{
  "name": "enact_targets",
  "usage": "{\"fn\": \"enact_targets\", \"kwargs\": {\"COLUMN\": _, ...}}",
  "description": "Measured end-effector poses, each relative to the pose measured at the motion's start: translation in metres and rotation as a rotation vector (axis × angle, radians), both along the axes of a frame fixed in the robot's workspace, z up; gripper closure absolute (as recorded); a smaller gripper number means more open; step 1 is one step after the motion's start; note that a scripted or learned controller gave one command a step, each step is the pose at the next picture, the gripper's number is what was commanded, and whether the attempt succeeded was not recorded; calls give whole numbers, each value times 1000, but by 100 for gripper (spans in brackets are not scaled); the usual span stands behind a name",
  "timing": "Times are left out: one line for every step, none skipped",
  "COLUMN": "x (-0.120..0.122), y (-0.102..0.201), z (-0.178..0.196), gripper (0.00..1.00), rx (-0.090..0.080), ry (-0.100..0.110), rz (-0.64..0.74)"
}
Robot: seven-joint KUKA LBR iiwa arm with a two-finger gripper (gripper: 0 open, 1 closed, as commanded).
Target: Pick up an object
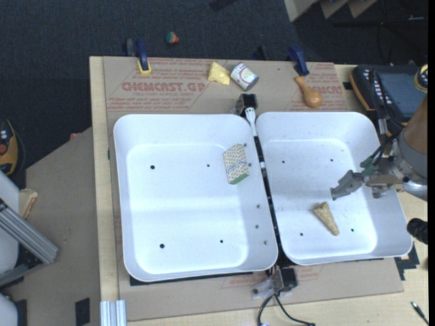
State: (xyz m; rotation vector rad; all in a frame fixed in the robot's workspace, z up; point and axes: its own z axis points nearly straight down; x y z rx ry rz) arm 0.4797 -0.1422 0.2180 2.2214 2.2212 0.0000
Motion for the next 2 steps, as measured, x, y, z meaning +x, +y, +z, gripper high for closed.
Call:
{"fn": "enact_targets", "kwargs": {"x": -2, "y": 0, "z": -140, "gripper": 0, "rx": 2, "ry": 6, "rz": -2}}
{"fn": "enact_targets", "kwargs": {"x": 25, "y": 37, "z": -133, "gripper": 0, "rx": 0, "ry": -3, "rz": 5}}
